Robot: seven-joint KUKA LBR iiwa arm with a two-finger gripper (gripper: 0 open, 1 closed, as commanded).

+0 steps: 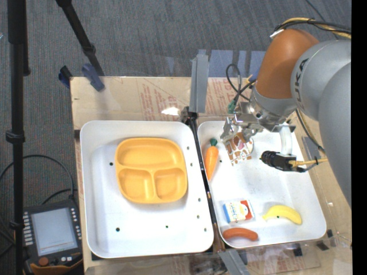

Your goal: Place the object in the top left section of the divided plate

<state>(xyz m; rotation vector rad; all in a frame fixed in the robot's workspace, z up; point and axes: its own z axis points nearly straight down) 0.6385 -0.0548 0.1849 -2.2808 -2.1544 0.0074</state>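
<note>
A yellow divided plate [151, 170] lies in the left bin [97, 222], with one wide section at its top and two smaller ones below. My gripper [239, 135] hangs over the top left part of the right bin [312, 211]. Directly under it is a small brown-and-white patterned object [241, 149], tilted, its upper end touching or hidden by the gripper. Whether the object is held cannot be made out. An orange carrot [211, 158] lies just left of the gripper, against the bin's left wall.
The right bin also holds a small white and orange box [237, 211], a yellow banana [282, 214] and a red sausage [240, 234] along its near side. A raised divider [200, 153] separates the two bins.
</note>
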